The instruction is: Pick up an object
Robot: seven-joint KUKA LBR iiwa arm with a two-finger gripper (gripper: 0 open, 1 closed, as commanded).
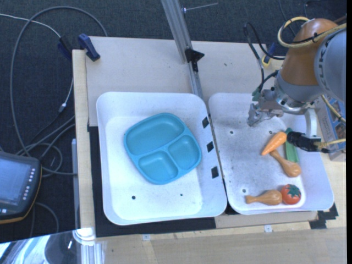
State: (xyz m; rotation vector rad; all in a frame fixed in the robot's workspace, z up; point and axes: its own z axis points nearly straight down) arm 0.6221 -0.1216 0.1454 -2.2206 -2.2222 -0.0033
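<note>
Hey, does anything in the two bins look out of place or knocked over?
Mostly no. The blue tray lies askew in the left bin, turned at an angle to its walls. The toy food in the right bin lies scattered, with nothing spilled outside.

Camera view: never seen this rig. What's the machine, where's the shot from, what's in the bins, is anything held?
The shot is from one fixed camera above the bench, looking down at a slant. The machine is a robot arm reaching in from the right; its claw hangs over the right bin with nothing visibly between its fingers. That bin has a carrot, two drumsticks, a tomato and a green item I can't identify. The left bin holds a blue tray.
</note>
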